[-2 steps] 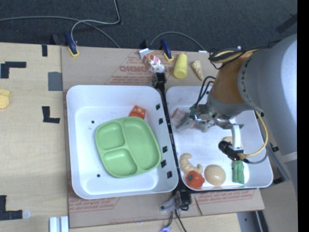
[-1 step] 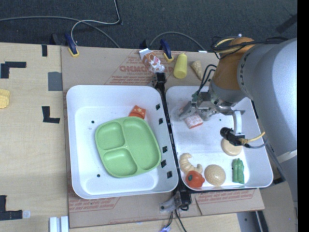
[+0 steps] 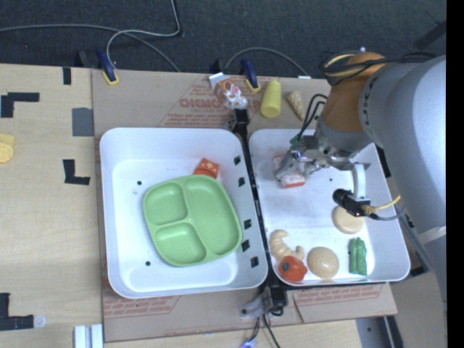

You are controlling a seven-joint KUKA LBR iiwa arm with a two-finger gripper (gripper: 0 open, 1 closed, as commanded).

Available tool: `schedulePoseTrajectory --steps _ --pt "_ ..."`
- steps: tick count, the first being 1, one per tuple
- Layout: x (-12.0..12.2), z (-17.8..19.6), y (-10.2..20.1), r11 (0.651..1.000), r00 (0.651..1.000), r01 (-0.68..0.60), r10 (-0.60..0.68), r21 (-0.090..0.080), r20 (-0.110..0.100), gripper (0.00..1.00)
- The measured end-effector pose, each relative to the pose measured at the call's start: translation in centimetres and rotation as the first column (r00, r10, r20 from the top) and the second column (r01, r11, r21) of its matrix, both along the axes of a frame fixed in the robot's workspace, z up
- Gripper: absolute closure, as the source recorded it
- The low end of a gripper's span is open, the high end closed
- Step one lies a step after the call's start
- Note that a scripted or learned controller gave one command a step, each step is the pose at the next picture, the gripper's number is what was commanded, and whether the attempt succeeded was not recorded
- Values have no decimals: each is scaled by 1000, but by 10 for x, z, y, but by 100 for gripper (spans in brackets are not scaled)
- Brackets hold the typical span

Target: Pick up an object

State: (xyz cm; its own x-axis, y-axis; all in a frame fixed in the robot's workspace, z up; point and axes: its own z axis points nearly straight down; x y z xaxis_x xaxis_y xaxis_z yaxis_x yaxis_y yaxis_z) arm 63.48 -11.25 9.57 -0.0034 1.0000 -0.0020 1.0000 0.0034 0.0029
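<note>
2 white bins sit side by side on the bench. The left bin (image 3: 116, 194) holds a green tray (image 3: 190, 220) with 3 compartments, lying flat near the middle, and a small orange block (image 3: 206, 168) just beyond the tray's far edge, near the divider.

The arm (image 3: 391, 114) reaches in from the right over the right bin (image 3: 391, 270). Its gripper (image 3: 301, 162) is low over the bin's far left part, right at a small pink and red item (image 3: 290, 174) on the floor there. The fingers seem to sit around or against that item, but the picture is too blurred to tell whether they are open or closed on it.

Along the right bin's near edge lie a red tomato (image 3: 292, 268), a pale curved piece (image 3: 279, 242) touching it, a tan egg shape (image 3: 323, 262) just beside it, and a green piece (image 3: 357, 256) near the right wall. A cream round (image 3: 348, 220) lies farther up, near the right wall.

Beyond the bins, on the cardboard, stand a yellow bottle (image 3: 270, 98), a tan piece (image 3: 296, 104) beside it and a small white and red packet (image 3: 228, 90).
</note>
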Motion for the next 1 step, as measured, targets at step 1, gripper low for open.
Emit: schedulePoseTrajectory --steps 1 --pt "-47 89 59 1000 1000 1 -1 3 -3 100"
